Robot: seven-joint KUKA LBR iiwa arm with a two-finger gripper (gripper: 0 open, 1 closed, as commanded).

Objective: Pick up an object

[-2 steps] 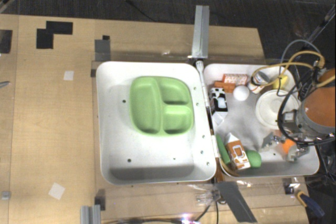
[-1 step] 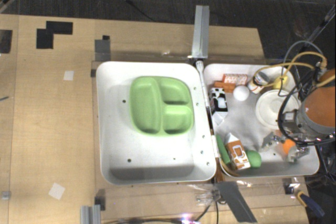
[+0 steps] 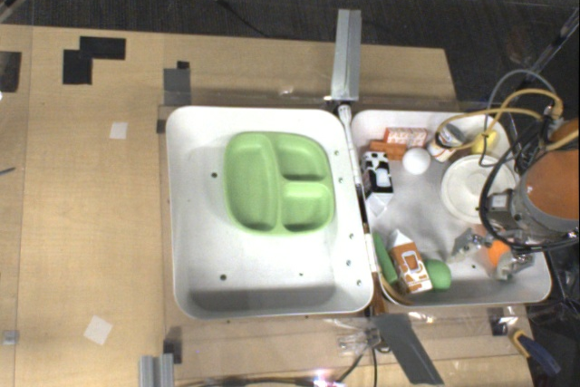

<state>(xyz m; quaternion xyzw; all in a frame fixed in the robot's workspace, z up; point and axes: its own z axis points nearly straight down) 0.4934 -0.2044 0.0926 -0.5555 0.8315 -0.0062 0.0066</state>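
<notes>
The right bin point(image 3: 535, 290) holds several small objects. A small orange object point(image 3: 497, 253) lies by the bin's near right corner, right at my gripper point(image 3: 490, 252), which hangs low over the bin floor under the grey arm with its orange band point(image 3: 553, 186). To the left lie an orange-and-white carton point(image 3: 410, 267) and a green object point(image 3: 438, 275), leaning on the bin's front wall. A white ball point(image 3: 416, 161), a black-and-white item point(image 3: 377, 172) and a flat orange-and-white packet point(image 3: 404, 139) sit towards the back. A white round dish point(image 3: 464, 188) is partly hidden by the arm's cables.
The left bin point(image 3: 195, 285) holds a light green divided tray point(image 3: 277, 181). A metal post point(image 3: 346, 59) stands behind the wall between the two bins. Yellow and black cables point(image 3: 507, 118) loop over the right bin's far right corner.
</notes>
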